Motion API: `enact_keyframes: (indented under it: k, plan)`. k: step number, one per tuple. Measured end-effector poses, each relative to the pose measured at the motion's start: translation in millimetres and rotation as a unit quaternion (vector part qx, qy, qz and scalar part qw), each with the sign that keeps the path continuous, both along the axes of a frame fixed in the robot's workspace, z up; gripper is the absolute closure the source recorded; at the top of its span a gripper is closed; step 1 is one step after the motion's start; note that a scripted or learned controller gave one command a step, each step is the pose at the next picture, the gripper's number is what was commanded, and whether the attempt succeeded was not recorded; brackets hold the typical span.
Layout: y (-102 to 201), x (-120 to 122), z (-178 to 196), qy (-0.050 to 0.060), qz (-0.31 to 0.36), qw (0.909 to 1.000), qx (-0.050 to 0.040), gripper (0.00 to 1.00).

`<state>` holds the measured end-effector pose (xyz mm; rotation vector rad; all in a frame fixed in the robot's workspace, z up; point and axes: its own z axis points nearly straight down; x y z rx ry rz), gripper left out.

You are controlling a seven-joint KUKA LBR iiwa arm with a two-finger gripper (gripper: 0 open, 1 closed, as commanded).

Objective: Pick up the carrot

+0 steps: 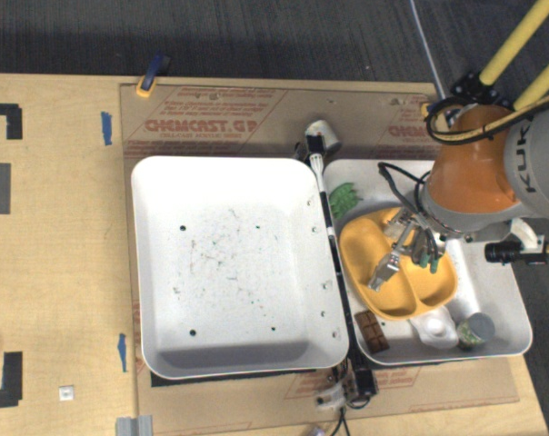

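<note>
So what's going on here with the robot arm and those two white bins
The KUKA arm reaches in from the right, and its gripper hangs over a yellow bowl-like dish in the right bin. That bin also holds a green leafy piece, a brown block and some white items near its front corner. No carrot is clearly identifiable, and nothing is visibly held. The left bin shows only small specks.

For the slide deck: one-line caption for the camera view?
Gripper over a yellow dish in the right bin.

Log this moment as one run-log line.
arm: over right bin | gripper: above yellow dish | grasp: none visible | green item: bin's far left corner | left bin: untouched
</note>
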<state>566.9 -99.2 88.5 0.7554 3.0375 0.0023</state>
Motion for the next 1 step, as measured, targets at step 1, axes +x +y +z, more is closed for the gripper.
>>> enact_keyframes:
  k: [1]
  plan:
    - [3.1,-55.4,12.5,0.002,-0.106,0.9944,0.0009,0.0]
